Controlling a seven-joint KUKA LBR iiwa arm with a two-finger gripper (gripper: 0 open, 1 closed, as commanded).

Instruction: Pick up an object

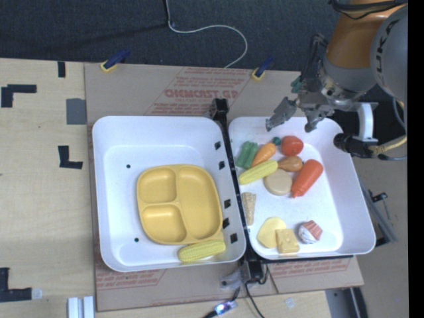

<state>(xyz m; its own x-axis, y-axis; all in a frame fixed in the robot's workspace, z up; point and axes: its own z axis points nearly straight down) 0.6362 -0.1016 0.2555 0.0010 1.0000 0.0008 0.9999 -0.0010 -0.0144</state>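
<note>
Camera view: we see the gripper (pixel 293 119) above the right bin's (pixel 351 204) far edge.
Fingers: spread apart, gripping nothing.
Tomato (pixel 291 145): in that bin, just below the fingertips, beside a carrot (pixel 306 177).

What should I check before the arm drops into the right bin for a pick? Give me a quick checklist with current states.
1. Gripper open with nothing between its fingers: ok.
2. Gripper above the right bin, at its far rim: ok.
3. Gripper directly over a target: not ok; the tomato and small carrot lie nearer the camera.
4. Target stands apart: not ok; tomato, small carrot, green pepper, corn and large carrot are crowded together.
5. Height above the items: cannot tell.
</note>
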